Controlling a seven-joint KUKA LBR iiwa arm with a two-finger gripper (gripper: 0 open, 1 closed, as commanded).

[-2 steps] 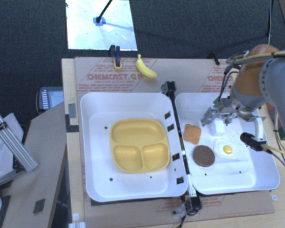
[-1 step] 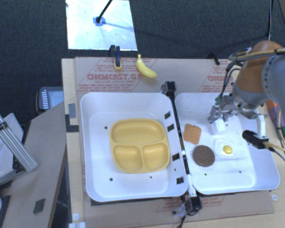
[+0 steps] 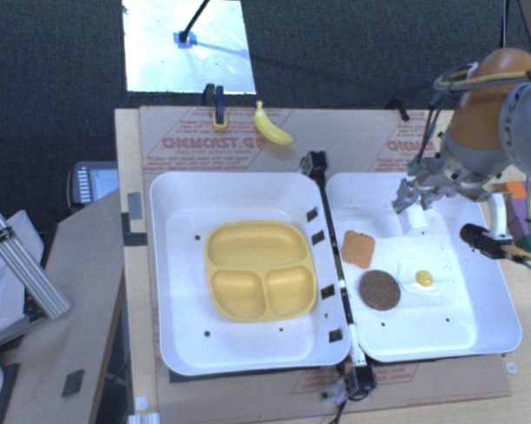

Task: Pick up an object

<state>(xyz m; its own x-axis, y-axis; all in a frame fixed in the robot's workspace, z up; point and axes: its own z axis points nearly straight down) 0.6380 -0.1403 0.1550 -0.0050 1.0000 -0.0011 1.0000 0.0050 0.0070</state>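
The right bin (image 3: 487, 325) holds three small things: an orange toast-like piece (image 3: 359, 248), a round brown patty (image 3: 379, 290) and a fried egg with a yellow yolk (image 3: 422, 280). My gripper (image 3: 413, 203) hangs over the far part of the right bin, up and to the right of the orange piece. Nothing shows between its fingers. A yellow divided tray (image 3: 254, 270) lies in the middle of the left bin (image 3: 179, 340).
A yellow banana (image 3: 270, 126) lies on the cardboard sheet behind the left bin, beside a yellow clamp (image 3: 218, 108). A black divider strip (image 3: 330, 265) runs between the two bins. The arm comes in from the right over the right bin's far corner.
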